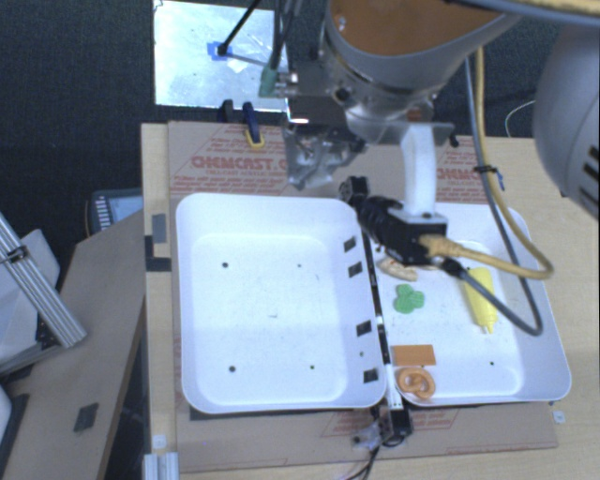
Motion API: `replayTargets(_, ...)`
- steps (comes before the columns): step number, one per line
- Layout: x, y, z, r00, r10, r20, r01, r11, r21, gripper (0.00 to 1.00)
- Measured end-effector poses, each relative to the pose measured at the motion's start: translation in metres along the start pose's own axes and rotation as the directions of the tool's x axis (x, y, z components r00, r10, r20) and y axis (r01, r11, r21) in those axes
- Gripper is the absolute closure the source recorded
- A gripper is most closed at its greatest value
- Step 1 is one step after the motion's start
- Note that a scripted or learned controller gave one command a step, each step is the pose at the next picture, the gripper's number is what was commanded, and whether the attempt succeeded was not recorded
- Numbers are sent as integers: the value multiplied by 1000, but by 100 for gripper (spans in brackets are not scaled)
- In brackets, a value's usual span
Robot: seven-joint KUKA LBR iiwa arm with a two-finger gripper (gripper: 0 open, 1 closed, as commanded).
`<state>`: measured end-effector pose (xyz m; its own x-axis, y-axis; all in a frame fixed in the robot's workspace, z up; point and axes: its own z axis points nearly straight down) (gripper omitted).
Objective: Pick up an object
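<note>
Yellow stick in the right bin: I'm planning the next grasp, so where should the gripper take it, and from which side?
Probably across its middle, coming straight down from above and squeezing its two long sides. The yellow stick lies flat on the floor of the right bin, long and narrow, so only its width looks easy to span.

Reaching in from the right, the grey KUKA arm (pixel 567 103), orange band (pixel 403 23) above its wrist, holds its gripper (pixel 314 159) pointed down at the left bin's (pixel 272 291) far rim.
</note>
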<state>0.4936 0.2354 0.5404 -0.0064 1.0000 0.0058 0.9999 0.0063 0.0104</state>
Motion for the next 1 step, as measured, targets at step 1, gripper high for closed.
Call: replayTargets(1,-1,0,5,1000,1,4,-1,1000,9,0)
